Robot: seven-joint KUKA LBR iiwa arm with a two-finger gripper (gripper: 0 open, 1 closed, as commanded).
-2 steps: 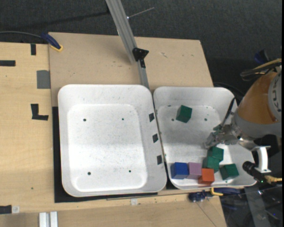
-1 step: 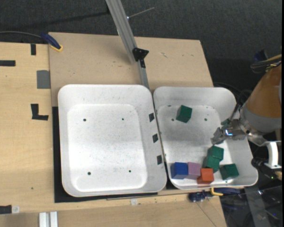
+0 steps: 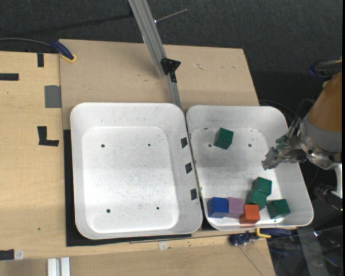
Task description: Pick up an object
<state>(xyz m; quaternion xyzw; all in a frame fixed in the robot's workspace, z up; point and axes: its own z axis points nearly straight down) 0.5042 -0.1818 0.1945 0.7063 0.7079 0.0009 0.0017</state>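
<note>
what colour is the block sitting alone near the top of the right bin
Dark green. The lone block shows clearly in the camera view, apart from the cluster at the bin's lower edge.

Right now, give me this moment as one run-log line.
gripper: over right bin, no object between fingers | lone green block: far end | remaining blocks: clustered near corner

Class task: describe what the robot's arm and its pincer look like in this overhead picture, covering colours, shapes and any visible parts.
The arm enters from the right edge as a rounded, bulky segment with an orange band, then a grey section below it toward the wrist. A white part sits at the lower side of the wrist. The pincer is a small, dark grey metallic assembly of thin, angular pieces tapering to a point over the right bin. No markings are legible.
</note>
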